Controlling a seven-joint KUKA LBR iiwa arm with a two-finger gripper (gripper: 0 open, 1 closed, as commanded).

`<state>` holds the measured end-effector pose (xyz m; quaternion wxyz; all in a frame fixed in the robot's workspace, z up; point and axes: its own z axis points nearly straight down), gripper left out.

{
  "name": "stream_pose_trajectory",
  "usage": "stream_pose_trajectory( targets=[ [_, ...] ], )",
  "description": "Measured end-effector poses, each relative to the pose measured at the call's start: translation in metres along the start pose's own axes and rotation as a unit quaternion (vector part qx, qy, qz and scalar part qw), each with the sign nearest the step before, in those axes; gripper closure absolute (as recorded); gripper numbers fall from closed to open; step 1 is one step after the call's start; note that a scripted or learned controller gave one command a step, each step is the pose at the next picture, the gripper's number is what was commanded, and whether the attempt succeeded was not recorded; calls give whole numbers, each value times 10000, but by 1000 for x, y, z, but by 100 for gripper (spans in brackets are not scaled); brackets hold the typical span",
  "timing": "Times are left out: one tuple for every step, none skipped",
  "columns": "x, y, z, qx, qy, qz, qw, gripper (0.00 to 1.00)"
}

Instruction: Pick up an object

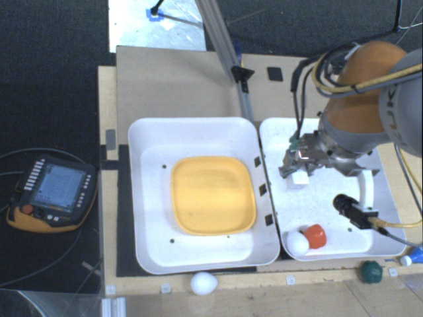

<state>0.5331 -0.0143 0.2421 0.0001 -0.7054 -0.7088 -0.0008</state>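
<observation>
1. The grey arm's gripper [297,167] hangs over the upper-left part of the shallow white bin on the right of the frame [276,137], close to the wall it shares with the neighbouring bin. I honestly can't tell from this angle whether the gripper is apart or together, since the wrist covers too much of it.
2. Right at its lower tip there's a small white blocky bit [299,179]. It could be touching or just underneath, and I wouldn't swear it's gripped.
3. The clearer things to pick are a small orange rounded piece [316,236] and a white ball [297,243]. They're pressed against each other in the lower-left corner of that same bin, right up against the bottom wall.
4. The relation that matters: both lie toward the bottom of the frame from the gripper. The white ball is nearly straight below it and the orange piece is a touch further right. Neither shows an obvious long axis, so I'd guess the wrist angle won't matter much. There's only one arm, so no choice there.
5. My worry is the crowding. With those two touching and hugging the wall, closing on one probably nudges the other or catches the rim.
6. Other stuff: a yellow rounded-square plastic plate [213,193] lies in the middle of the shallow white bin on the left [142,177]. A second white ball [203,283] sits on the bench below that bin, and a dark green lump [371,271] is at the lower right, outside both bins.
</observation>
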Motion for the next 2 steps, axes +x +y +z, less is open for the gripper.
stream_pose_trajectory(
  targets=[
    [44, -6, 2, 3, -1, 4, 10000, 100],
    [101, -2, -2, 2, 1, 1, 10000, 100]
  ],
)
